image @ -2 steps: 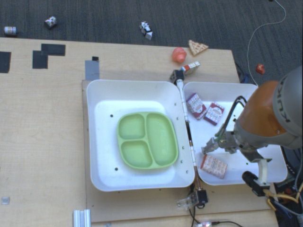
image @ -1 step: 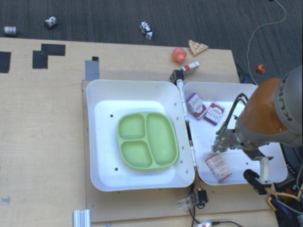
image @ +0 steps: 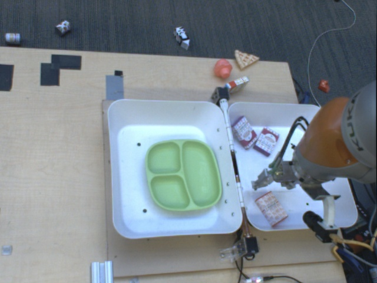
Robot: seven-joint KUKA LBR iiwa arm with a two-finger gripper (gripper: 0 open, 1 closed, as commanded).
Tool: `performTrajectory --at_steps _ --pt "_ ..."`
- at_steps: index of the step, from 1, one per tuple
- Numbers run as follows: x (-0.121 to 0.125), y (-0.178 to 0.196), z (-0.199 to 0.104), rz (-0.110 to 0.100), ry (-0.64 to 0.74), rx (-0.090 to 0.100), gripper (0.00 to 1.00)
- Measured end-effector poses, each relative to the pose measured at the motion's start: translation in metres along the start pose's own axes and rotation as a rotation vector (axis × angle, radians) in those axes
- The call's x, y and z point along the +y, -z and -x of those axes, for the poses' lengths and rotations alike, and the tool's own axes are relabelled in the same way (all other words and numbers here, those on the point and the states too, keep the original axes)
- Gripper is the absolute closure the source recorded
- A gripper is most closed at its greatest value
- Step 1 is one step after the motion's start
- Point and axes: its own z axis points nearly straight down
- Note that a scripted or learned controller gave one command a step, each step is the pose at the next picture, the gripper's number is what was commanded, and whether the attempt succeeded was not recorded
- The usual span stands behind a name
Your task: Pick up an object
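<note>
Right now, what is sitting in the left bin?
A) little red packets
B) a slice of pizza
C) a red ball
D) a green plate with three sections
D: the green plate with three sections lies in the middle of the left bin.

Your green three-compartment plastic tray [image: 184, 175] sits in left white bin [image: 126, 175]; red ball [image: 222, 68] on wooden bench [image: 53, 158] behind bins.

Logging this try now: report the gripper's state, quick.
Gripper: cannot be told whether open or shut; it hangs over the right bin, just above a small red-and-white packet, with nothing seen between it.
</note>
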Motion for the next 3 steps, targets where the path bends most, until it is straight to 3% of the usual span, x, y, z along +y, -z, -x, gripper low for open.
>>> performTrajectory --at_steps 1,2,3 --pt "-0.005 -0.022 0.000 -0.013 -0.005 0.002 0.00" --pt "-0.002 -0.011 -0.001 -0.007 -0.004 0.002 1.00" --pt "-0.002 -0.011 -0.001 -0.007 -0.004 0.002 0.00"
